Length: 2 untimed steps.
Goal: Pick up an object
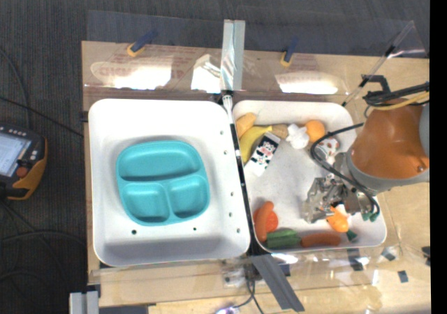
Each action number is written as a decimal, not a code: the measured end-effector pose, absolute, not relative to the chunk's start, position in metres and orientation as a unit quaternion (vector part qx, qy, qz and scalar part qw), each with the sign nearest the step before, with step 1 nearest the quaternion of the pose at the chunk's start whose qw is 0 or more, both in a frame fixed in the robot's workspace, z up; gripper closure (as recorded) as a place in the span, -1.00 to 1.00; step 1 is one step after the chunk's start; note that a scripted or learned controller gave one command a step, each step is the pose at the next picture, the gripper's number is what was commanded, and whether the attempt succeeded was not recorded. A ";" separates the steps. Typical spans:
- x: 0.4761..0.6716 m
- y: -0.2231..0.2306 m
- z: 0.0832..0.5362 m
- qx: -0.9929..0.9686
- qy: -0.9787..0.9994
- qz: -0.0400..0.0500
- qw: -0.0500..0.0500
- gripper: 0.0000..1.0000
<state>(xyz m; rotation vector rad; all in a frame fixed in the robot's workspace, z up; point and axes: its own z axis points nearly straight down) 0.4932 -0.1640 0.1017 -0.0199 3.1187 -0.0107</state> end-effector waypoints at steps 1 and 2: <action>0.558 -0.149 0.091 0.037 0.999 -0.001 0.005 1.00; 0.559 -0.149 0.091 0.037 0.999 -0.002 0.007 -1.00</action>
